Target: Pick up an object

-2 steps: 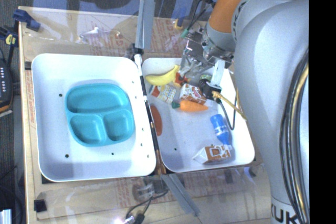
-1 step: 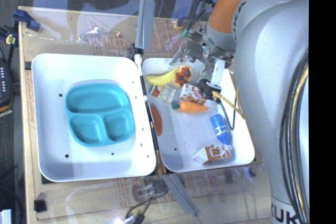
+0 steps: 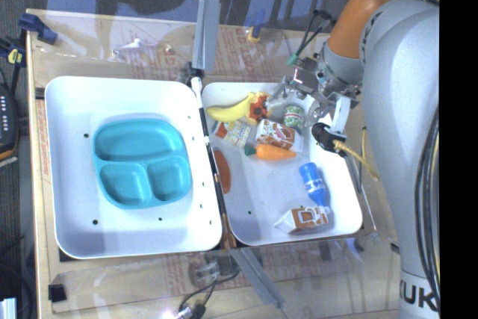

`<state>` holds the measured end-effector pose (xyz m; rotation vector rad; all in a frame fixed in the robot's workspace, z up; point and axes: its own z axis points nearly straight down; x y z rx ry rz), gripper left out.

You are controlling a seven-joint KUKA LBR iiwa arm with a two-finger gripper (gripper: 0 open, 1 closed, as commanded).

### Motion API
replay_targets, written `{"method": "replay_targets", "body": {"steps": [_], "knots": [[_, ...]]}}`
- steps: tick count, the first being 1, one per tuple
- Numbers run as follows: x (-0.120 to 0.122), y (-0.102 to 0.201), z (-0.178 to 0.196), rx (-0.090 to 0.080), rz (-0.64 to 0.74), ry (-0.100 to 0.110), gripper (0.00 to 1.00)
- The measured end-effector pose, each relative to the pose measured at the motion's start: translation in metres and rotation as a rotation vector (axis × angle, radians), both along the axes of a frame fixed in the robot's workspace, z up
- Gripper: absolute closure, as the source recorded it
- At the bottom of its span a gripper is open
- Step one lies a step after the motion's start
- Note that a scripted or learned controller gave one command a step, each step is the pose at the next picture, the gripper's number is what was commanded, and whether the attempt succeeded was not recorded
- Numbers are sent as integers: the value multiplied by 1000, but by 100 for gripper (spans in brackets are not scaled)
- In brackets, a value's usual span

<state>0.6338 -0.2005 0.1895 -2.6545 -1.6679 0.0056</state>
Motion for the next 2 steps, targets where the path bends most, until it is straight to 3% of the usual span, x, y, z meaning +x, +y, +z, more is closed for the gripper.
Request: {"method": "replay_targets", "body": {"steps": [1,2], "knots": [[-50,19,-42,-1,-281,1,0],[0,8,-11,-3,-348,-3,0]]}}
